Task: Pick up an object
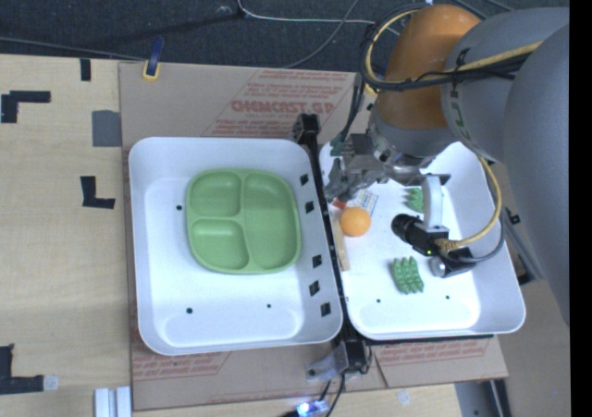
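Note:
My gripper [350, 182] hangs over the left part of the right bin [481, 313], close to the wall between the two bins. Just below it lies a small orange ball [354, 222], apart from the gripper. A green studded block [405, 275] lies further down in the same bin. Another green piece [415, 197] peeks out beside the wrist, partly hidden. A white label with red print [366, 202] lies under the gripper. Nothing shows between the gripper's tips.
The left bin [148, 221] holds a green divided plate [244, 221]. Both bins rest on a cardboard sheet [268, 105] on the wooden bench. The arm's grey and orange body covers the right bin's upper part.

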Tool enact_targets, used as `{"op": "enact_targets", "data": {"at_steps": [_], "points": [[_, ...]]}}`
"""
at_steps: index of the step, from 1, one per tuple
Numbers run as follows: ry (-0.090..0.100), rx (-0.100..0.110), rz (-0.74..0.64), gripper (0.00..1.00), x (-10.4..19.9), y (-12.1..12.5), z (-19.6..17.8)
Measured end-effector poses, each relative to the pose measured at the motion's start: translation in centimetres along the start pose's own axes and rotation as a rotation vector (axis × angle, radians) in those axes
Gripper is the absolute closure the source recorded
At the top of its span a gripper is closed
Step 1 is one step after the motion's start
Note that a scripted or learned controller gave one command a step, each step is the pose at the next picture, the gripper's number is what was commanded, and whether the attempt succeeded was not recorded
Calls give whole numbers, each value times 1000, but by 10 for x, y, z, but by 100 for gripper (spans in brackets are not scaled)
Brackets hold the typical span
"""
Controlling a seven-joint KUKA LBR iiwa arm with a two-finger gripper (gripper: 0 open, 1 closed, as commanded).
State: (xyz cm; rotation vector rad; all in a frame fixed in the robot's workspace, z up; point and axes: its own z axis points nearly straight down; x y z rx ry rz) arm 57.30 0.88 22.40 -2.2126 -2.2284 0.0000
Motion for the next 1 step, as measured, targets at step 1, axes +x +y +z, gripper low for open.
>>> {"op": "enact_targets", "data": {"at_steps": [1], "points": [[-2,0,2,100,56,15,9]]}}
